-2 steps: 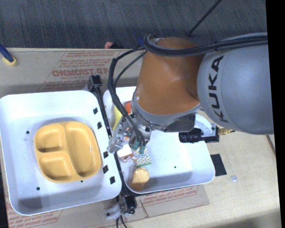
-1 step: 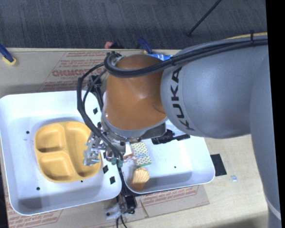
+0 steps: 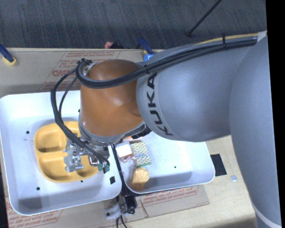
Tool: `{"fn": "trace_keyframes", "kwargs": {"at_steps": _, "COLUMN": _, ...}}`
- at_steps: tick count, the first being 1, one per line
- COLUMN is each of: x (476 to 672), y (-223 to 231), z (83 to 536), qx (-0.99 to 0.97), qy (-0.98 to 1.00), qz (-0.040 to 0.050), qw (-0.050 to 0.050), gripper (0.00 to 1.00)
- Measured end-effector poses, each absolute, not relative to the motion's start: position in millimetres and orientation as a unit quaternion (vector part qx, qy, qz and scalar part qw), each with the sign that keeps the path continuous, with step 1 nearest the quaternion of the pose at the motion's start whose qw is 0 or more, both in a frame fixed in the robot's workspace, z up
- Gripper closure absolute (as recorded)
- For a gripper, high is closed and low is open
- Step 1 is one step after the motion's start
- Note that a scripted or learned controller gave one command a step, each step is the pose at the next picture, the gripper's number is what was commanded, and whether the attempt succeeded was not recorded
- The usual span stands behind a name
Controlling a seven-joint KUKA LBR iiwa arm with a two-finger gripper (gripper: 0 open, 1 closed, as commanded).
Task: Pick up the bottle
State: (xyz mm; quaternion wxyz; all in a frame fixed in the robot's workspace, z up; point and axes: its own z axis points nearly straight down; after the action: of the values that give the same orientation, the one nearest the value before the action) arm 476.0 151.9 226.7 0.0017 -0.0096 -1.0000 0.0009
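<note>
**Gripper low over the yellow tray; bottle not yet identified**

You are looking at the gripper (image 3: 79, 160) hanging low over the yellow tray (image 3: 47, 142), a divided dish that lies in the left bin (image 3: 15, 110). It sits above the tray's right-hand side, close to the wall shared with the right bin (image 3: 194, 156). From this angle you cannot tell whether it is released or clenched, and nothing can be made out in its grasp, so do not count anything as picked.

The arm (image 3: 194, 93) reaches across from the right, and its orange band (image 3: 107, 99) covers the middle of both bins. That is probably why the bottle is hard to place: you cannot say with certainty which item it is. In the right bin, just past the dividing wall, you can see a patterned packet (image 3: 141, 154) and, nearer the front rim, an amber object (image 3: 140, 177). The amber object could be the bottle, but its shape is too unclear to tell.

If so, the gripper is over the wrong bin, and you should expect it to need a move across the wall. The black cables (image 3: 58, 97) loop clear of the tray.
</note>
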Motion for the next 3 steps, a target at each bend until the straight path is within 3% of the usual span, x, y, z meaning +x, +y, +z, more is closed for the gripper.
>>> {"fn": "trace_keyframes", "kwargs": {"at_steps": 1, "x": 475.7, "y": 218, "z": 200, "qx": -0.094, "qy": -0.996, "qz": 0.0009, "qw": 0.001, "gripper": 1.0}}
{"fn": "trace_keyframes", "kwargs": {"at_steps": 2, "x": 476.3, "y": 158, "z": 221, "qx": 0.047, "qy": -0.999, "qz": 0.0012, "qw": 0.002, "gripper": 1.0}}
{"fn": "trace_keyframes", "kwargs": {"at_steps": 3, "x": 493.3, "y": 218, "z": 221, "qx": -0.033, "qy": -0.999, "qz": 0.0004, "qw": 0.0, "gripper": 1.0}}
